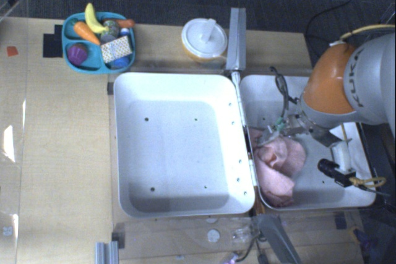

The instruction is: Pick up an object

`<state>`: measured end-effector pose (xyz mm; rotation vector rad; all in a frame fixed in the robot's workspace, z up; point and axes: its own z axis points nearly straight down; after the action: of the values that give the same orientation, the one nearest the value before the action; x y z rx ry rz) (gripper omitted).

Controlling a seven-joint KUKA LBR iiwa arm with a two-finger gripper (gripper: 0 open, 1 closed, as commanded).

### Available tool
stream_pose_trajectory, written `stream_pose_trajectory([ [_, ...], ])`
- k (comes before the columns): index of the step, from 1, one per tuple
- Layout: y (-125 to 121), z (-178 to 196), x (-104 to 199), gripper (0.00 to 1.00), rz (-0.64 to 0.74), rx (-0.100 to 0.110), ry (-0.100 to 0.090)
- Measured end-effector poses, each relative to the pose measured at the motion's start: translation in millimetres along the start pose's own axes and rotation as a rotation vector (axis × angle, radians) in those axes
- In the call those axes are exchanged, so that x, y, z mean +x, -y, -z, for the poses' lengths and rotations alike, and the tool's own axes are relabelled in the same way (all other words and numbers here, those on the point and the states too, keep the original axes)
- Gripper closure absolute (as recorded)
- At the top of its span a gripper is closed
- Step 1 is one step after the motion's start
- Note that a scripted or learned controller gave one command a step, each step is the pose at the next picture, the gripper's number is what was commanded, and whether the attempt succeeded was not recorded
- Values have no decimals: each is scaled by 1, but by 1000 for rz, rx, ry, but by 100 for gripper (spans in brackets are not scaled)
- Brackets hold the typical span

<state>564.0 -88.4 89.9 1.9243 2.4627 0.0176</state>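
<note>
1. A pink cloth (278,164) lies bunched at the right bin's (309,198) near left corner.
2. The tool (281,127) sits just above the cloth's far edge; its state cannot be told.
3. At the worktop's (55,151) far edge stand a white lidded cup (204,39) and a blue toy-food tray (98,41).

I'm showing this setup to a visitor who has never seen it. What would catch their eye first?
Probably the grey arm with its bright orange band, reaching in from the right over the right bin, where a crumpled pink cloth lies against the left wall. Next, the blue tray of colourful toy food at the bench's far left corner, with a yellow banana on top. The left bin is a broad white expanse between them.
</note>
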Motion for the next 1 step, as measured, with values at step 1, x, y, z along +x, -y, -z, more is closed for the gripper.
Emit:
stream_pose_trajectory([
  [1, 1, 0, -2, 0, -237, 1, -2],
])
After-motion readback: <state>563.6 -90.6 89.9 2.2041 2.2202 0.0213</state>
